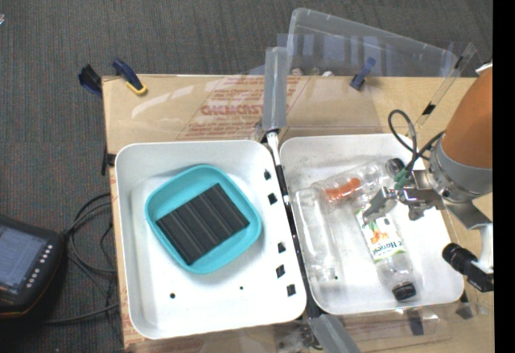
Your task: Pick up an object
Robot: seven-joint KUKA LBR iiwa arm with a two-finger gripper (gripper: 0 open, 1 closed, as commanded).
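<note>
So the clear plastic bottle with the white label and black cap [389, 253] lies flat at about 4 o'clock in the right white bin [338, 305], with the gripper [392, 200] just above its upper end. Can't tell how wide the claw is or whether it has anything. I'd guess the bottle is light, slick and squashy, so grab across the labelled middle.

You have two shallow white plastic bins [137, 182]; at nine o'clock sits a teal square dish [203, 217] bearing a black ribbed panel [201, 223]. At three o'clock lies a clear plastic bottle with a black cap [390, 255], its label white with green and orange print, and beside it a clear wrapper with an orange piece inside [344, 190]. The grey arm with its orange band [471, 130] shows at three o'clock
</note>
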